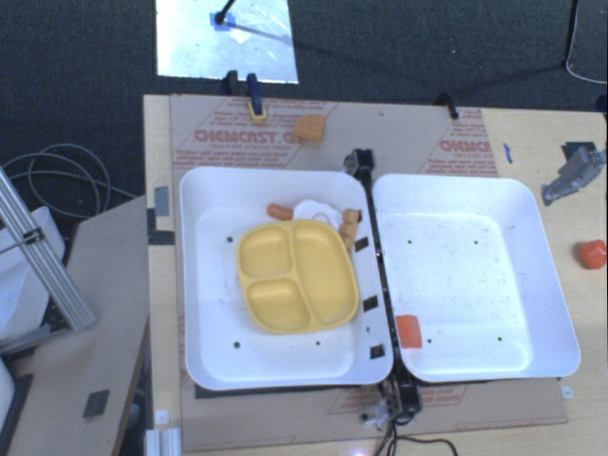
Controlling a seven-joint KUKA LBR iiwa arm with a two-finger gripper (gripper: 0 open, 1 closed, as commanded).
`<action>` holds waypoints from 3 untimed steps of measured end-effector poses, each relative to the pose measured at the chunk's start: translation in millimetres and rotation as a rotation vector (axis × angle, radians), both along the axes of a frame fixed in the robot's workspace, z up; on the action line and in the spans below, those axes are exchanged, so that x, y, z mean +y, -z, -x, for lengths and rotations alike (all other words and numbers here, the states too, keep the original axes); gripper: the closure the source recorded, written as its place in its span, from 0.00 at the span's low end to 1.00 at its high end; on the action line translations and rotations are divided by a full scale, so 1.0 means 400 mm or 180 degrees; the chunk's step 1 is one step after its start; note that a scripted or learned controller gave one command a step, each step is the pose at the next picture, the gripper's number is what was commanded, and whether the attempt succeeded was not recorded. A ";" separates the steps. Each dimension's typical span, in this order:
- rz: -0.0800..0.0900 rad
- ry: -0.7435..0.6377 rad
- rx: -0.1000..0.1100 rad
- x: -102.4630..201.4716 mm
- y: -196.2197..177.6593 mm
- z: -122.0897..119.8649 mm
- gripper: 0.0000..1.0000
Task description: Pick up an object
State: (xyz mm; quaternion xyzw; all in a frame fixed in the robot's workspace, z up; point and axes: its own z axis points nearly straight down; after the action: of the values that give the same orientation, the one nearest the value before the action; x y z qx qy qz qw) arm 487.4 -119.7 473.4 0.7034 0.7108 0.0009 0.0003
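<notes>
A yellow divided plate [296, 275] lies in the middle of the left bin [211, 354]. Just behind it are a small orange sausage-shaped piece [279, 212], a white object [313, 211] partly tucked under the plate's far rim, and a small tan block [350, 224] by the bin's right wall. In the right bin [532, 283], a red-orange block [408, 330] rests at the near left corner.
A tan sponge-like piece [309, 127] and a yellow-and-blue clamp [255, 98] sit on the board behind the left bin. On the bench at the far right are a grey metal piece [574, 174] and a small red-orange object [592, 253]. Black clips [361, 162] join the bins.
</notes>
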 end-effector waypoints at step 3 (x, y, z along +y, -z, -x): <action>0.0001 0.0011 -0.0017 0.335 -0.086 0.000 0.00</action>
State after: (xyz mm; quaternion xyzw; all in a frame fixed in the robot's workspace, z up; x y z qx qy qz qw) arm 487.4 14.2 507.9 0.7046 0.7096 0.0027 0.0023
